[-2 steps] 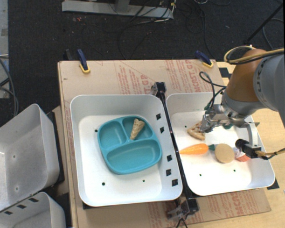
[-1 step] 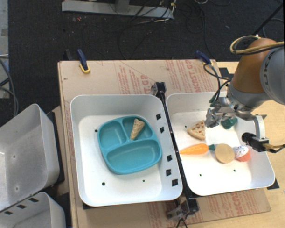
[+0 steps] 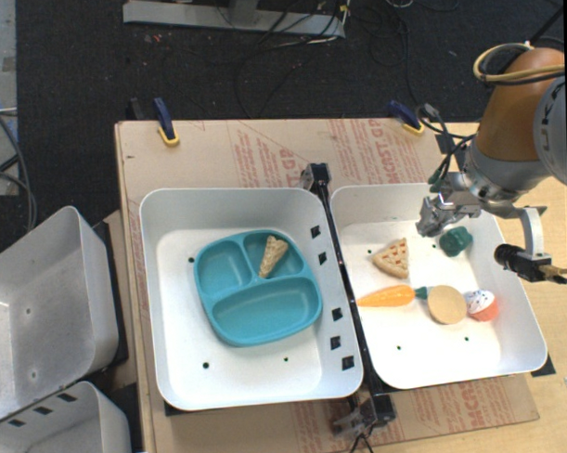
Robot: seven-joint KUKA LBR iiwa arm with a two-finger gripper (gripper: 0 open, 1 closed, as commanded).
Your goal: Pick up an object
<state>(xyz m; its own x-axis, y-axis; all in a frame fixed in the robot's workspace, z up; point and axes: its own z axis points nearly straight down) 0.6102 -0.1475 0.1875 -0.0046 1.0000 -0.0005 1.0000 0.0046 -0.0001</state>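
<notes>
My gripper [image 3: 435, 217] hangs over the back part of the right bin [image 3: 455, 359], below the arm's orange band. A small dark green object [image 3: 457, 241] lies just to its front right, very close to it; whether they touch is unclear. On the bin floor lie a pizza-slice toy [image 3: 392, 258], an orange carrot [image 3: 388, 297], a tan round disc [image 3: 445, 304] and a small white and orange piece [image 3: 482, 304]. The carrot's tip meets the disc.
The left bin [image 3: 177, 364] holds a teal divided plate [image 3: 259, 310] with a tan wedge [image 3: 272, 256] in its back right compartment. A black divider [image 3: 333, 266] runs between the bins. A grey tub [image 3: 45, 304] stands at the far left.
</notes>
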